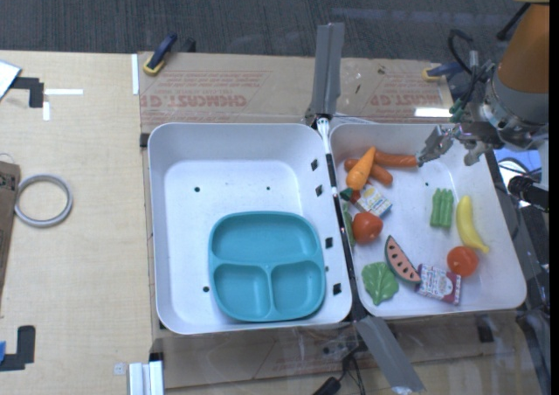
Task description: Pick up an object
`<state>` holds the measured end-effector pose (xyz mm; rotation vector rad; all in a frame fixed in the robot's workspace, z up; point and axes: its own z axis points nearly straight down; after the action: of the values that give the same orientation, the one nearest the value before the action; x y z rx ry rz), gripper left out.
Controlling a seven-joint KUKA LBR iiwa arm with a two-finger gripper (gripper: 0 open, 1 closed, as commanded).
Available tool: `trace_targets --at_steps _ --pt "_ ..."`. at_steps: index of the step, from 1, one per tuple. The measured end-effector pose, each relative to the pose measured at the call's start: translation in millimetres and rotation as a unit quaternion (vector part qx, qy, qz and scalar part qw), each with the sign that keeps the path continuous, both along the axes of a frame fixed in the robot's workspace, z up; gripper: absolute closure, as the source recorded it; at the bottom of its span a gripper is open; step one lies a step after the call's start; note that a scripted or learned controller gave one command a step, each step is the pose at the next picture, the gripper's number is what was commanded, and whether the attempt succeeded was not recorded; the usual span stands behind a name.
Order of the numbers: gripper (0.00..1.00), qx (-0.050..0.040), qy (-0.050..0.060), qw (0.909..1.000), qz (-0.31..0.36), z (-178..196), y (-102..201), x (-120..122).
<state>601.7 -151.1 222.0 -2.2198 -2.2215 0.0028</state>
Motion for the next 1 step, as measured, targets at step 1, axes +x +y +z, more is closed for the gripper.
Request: trace_targets --at_steps 1 --pt "0.0 0.0008 0.0 0.9995 0.031 -116.3 -61.7 -7.1"
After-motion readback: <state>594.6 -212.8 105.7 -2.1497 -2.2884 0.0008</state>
